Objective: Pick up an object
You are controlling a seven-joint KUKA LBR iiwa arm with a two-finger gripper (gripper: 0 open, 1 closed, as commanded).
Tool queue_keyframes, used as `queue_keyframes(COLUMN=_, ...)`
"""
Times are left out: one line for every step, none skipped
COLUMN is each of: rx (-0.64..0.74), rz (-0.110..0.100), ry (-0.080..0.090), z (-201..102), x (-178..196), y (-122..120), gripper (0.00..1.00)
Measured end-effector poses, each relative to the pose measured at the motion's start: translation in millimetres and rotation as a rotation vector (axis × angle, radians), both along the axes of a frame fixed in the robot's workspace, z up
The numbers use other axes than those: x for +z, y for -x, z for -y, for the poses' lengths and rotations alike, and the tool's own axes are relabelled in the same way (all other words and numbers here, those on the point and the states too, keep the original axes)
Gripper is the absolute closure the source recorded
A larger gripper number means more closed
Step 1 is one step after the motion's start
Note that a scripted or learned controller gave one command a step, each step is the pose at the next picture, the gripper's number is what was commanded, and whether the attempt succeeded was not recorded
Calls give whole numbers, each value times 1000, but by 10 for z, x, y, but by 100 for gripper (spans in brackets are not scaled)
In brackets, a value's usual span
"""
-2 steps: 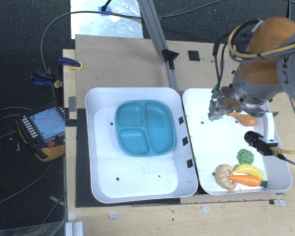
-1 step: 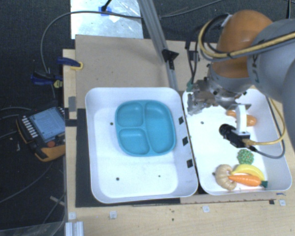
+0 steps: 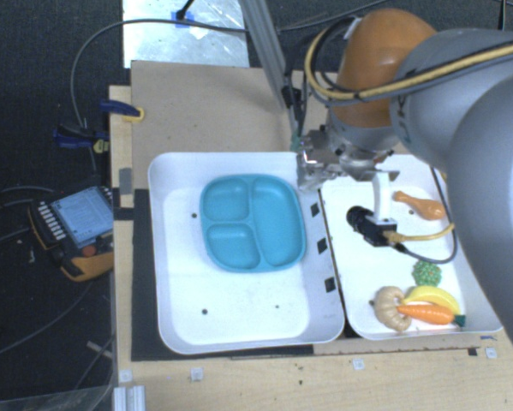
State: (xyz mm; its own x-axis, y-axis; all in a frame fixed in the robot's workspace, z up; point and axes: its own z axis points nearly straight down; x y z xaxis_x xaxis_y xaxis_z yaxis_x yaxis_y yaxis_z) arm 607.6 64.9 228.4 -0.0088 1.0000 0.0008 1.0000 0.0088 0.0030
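Note:
My gripper (image 3: 312, 171) hangs over the far end of the wall between the two bins, just past the blue plate's far right corner. Nothing shows in its grasp. In the right bin (image 3: 359, 272), an orange-brown toy drumstick (image 3: 420, 204) lies near the far right. A small green broccoli piece (image 3: 426, 273), a yellow banana (image 3: 434, 296), an orange carrot (image 3: 427, 313) and a beige lumpy toy (image 3: 391, 306) cluster at the near right corner. The arm covers the bin's far right part.
A blue three-compartment plate (image 3: 252, 223) lies in the left bin (image 3: 166, 255), towards its far side. Brown board (image 3: 205, 110) extends behind the bins. A handheld device (image 3: 76, 225) and cables lie on the dark floor to the left.

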Motion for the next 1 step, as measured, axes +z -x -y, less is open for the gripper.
queue_keyframes(rx=0, rz=1, ry=-1, z=-451, x=74, y=-158, gripper=100)
